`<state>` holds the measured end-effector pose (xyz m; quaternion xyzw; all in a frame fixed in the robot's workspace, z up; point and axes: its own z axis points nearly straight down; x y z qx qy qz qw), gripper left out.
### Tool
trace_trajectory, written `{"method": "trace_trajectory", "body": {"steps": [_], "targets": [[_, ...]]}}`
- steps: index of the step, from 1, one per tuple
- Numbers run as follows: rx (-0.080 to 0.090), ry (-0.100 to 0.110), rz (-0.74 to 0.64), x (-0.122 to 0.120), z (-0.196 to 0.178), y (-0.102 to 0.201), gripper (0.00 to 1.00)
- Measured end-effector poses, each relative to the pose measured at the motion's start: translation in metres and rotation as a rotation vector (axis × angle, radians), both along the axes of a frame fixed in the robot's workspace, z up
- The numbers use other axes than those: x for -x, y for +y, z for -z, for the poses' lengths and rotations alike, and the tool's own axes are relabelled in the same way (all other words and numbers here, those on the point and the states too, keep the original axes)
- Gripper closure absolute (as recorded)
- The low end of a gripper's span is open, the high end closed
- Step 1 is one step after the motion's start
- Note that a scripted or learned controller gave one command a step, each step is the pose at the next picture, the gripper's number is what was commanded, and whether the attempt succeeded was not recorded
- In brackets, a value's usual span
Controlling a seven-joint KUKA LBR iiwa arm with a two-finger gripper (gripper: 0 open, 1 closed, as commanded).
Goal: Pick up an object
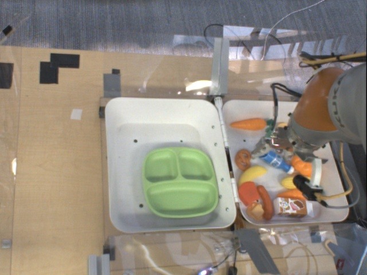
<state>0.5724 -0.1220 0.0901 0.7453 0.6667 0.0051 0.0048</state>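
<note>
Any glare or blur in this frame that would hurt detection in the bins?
Camera view: bright glare on the clear panel behind the left bin; lighting in both bins is soft and even, with faint shadow around the green tray. Focus is mildly soft overall; the items around the pincer in the right bin crowd and blur together.

A green tray (180,182) lies in a white bin (123,125); the carrot (248,124) is orange.

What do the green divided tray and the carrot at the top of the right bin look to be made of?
Green tray: likely moulded plastic, matte to satin; uniform colour, rounded compartment walls, soft highlights. Carrot: probably toy plastic or rubber; flat even orange, smooth surface, though too small to be sure. Both bins look like white formed plastic.
</note>
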Motion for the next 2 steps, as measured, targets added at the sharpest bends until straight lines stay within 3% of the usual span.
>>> {"method": "trace_trajectory", "body": {"steps": [1, 2], "targets": [[-0.002, -0.004, -0.001, -0.002, -0.011, 0.001, 1.0], [-0.001, 0.009, 0.06, -0.043, -0.185, 0.11, 1.0]]}}
